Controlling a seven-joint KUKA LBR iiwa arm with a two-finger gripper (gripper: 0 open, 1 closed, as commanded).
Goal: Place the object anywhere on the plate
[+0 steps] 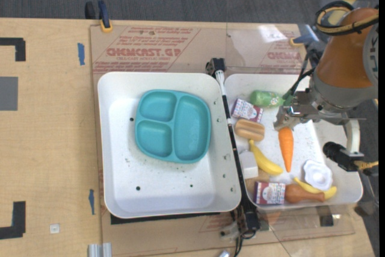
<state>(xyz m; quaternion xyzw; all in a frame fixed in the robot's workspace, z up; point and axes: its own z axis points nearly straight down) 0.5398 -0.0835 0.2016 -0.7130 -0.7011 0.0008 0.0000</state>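
Item: teal three-compartment plate, centre of the left bin, nothing on it.

Item: toy carrot, right bin, tip pointing down-frame, directly below the pincer; whether the pincer is released or clenched cannot be told.

Neighbours: banana, hot dog, small carton.

Handling note: probably best to grip the carrot across its thick upper end, lift clear of the bin walls, and carry left.

Writing: red print on the cardboard at upper frame, mirrored, not readable.
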